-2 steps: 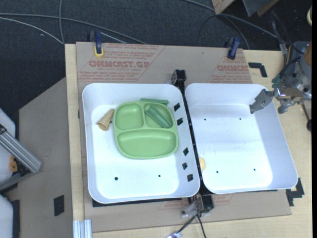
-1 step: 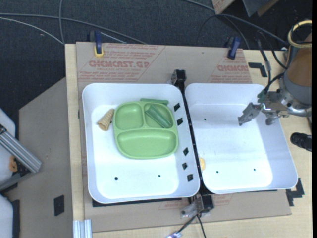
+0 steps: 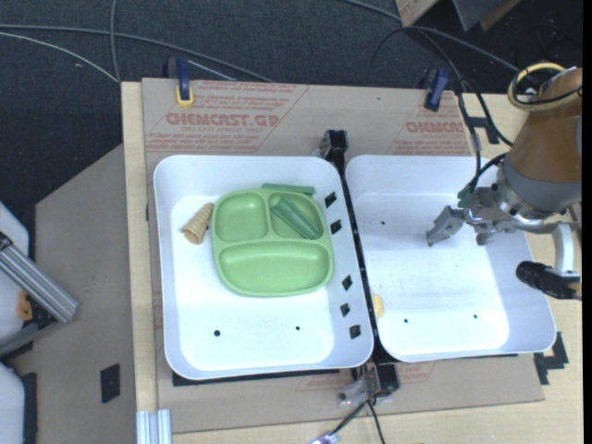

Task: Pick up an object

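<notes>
The gripper (image 3: 460,227) is seen low over the right bin (image 3: 407,289), its fingers (image 3: 440,228) spread apart and nothing held between them; the objects lie in the left bin (image 3: 185,326): a green tray (image 3: 268,266) with a green piece (image 3: 298,216) in its upper right compartment, and a cone (image 3: 196,222) just beside its left edge. The cone is judged the easiest target; the arm should be carried across the divider, the fingers centred astride it before closing.
</notes>
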Action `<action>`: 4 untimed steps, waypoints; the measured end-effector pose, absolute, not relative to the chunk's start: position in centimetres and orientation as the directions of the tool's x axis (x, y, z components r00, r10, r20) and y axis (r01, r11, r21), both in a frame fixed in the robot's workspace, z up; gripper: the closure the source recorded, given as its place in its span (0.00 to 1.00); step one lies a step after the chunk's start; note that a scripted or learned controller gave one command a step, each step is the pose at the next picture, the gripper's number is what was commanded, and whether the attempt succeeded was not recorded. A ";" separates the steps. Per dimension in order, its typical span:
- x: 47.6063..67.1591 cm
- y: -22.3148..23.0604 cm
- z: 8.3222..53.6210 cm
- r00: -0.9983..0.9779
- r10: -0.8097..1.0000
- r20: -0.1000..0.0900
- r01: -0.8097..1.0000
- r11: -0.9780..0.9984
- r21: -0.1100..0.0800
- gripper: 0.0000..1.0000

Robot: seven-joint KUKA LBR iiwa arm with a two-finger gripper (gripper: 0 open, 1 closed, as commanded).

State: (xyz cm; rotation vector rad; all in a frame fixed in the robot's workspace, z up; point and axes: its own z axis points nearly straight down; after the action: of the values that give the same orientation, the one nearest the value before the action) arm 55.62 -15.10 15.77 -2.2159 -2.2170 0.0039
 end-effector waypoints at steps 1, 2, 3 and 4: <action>56.0 -15.6 11.2 0.000 1.000 0.003 1.000 0.000 -0.007 0.00; 56.1 -15.6 12.6 0.000 1.000 0.001 1.000 0.000 0.000 1.00; 56.8 -15.3 17.2 -0.002 1.000 -0.001 1.000 0.002 0.005 1.00; 56.5 -15.7 23.5 -0.001 1.000 -0.002 1.000 0.001 0.008 1.00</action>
State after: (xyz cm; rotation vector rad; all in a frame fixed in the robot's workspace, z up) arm 56.46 -15.66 23.48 -2.2256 -2.2275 -0.0066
